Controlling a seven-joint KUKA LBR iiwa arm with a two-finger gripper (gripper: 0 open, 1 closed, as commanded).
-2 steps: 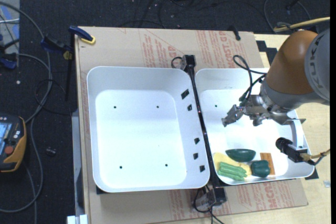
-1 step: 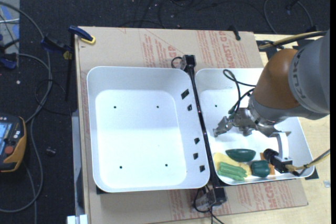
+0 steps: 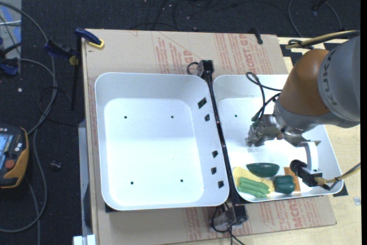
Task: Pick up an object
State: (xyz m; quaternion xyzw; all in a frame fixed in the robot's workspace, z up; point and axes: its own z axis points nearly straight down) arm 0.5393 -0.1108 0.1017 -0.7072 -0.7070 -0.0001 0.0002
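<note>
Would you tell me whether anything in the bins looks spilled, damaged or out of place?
Nothing looks spilled or damaged. The dark green piece, ridged green piece and teal piece are simply crowded together in the near corner of the right bin.

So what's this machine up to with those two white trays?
The grey and orange arm reaches in from the right, with its gripper hanging over a bare part of the right-hand bin. It is meant to pick something up, but nothing can be seen in its grip. The small things lie huddled in that bin's near corner: a dark green piece, a ridged light green one, a teal block and a yellow bit.
</note>
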